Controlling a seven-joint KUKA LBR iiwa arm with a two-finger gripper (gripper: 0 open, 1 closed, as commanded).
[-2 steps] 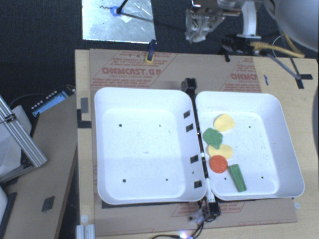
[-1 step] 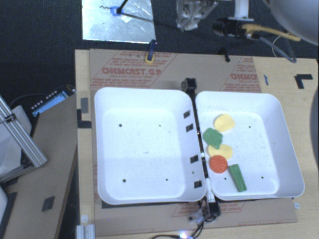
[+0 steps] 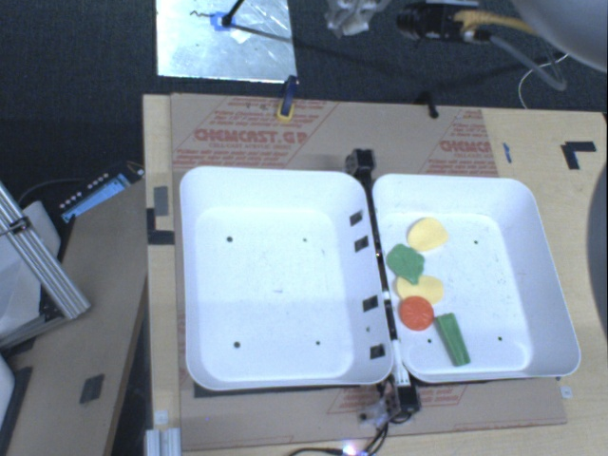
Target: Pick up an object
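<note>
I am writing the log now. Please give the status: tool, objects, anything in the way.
Tool raised beyond the bins. Five objects clustered in right bin: red disc, green stick, others touching. No obstruction seen.

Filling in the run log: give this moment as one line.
gripper: at top edge, away from bins | right bin: two yellow pieces, green piece, red disc, green stick | nothing held

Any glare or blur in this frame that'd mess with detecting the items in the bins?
Camera view: strong glare on the metal sheet at top, away from the bins; white bins evenly lit with soft shadows along their walls; the toy items read sharp and saturated; the grey arm at top right is blurred and overexposed.
</note>
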